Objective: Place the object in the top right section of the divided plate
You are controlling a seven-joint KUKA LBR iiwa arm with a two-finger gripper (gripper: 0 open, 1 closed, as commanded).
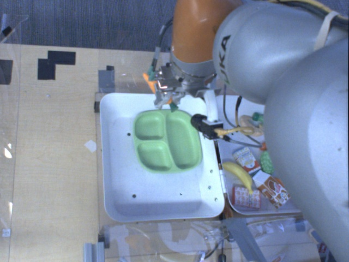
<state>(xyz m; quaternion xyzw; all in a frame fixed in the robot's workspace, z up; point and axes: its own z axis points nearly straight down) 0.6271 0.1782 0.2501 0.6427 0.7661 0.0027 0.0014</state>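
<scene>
A green divided plate (137, 146) lies in the left white bin (117, 168), with two small sections on its left and one long section on its right. My gripper (166, 98) hangs over the plate's far rim, just above the divider between the far small section and the long one. A slim toy (148, 76) runs through the fingers: its orange end sticks out up and to the left, and its green tip pokes out low on the right, over the plate's edge. The fingers look shut on it, though the wrist hides most of it.
The right bin (234, 205) holds a banana (240, 173), a red and white packet (247, 196), a brown packet (274, 192), a green item (266, 161) and a tan item (252, 121). The arm's big grey links cover the right side. Black marks (54, 63) lie on the bench at the far left.
</scene>
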